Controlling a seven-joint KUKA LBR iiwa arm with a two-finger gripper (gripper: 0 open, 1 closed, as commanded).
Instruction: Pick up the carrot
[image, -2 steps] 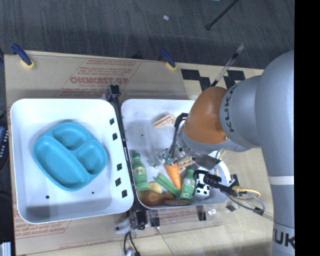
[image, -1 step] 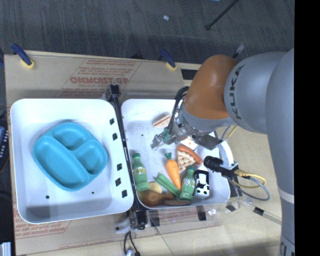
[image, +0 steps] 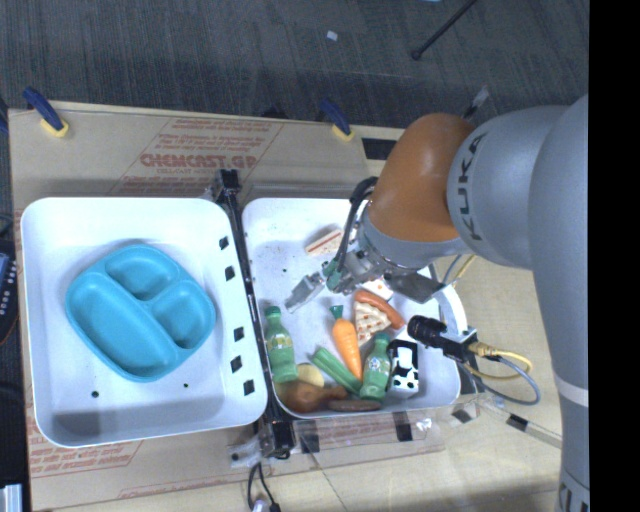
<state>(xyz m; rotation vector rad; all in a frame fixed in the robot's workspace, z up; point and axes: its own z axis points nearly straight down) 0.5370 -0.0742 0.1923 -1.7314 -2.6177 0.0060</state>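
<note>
Gripper fingers hang over the right bin, just left of the carrot; whether they are open or shut cannot be told, and nothing shows between them. Leftmost, a blue tray lies in the left bin. Rightward, a green bottle lies by the right bin's left wall. Next comes the carrot, orange, among toys, then a waffle and a cow-patterned box.
</note>
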